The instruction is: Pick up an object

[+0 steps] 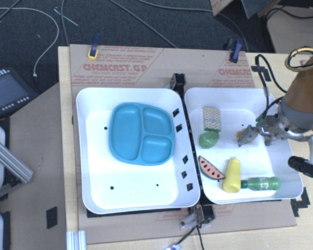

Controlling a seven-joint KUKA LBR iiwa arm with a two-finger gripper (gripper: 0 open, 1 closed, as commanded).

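The gripper (pixel 246 135), whose grip state I cannot tell, hangs low in the right bin (pixel 281 100), seemingly mid-approach; next it likely needs centring over 1 object, perhaps the nearby green piece (pixel 209 139).

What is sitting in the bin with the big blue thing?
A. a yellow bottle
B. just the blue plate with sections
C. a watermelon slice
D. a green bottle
B: the blue divided plate lies alone in the left bin; the bottles and watermelon slice are in the right bin.
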